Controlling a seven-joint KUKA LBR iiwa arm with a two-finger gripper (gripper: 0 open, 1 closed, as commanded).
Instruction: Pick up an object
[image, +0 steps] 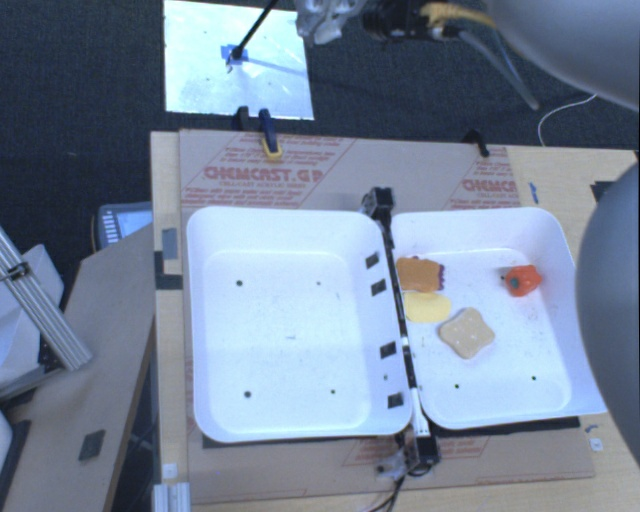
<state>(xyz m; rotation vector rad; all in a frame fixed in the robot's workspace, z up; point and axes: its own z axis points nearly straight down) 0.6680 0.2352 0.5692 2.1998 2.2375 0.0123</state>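
Several small objects lie in the right bin. An orange-brown piece with a purple edge sits near the bin's left wall. Just below it lies a flat yellow disc, and a tan toast-shaped piece rests beside that. A small red-orange object with a green spot sits apart at the right. My gripper is high at the top edge of the view, far beyond the bins and above the floor, with nothing seen in it.
The left bin adjoins the right one along a clipped seam. Both rest on a cardboard sheet. The grey arm looms along the right side. A shiny plate lies on the floor behind.
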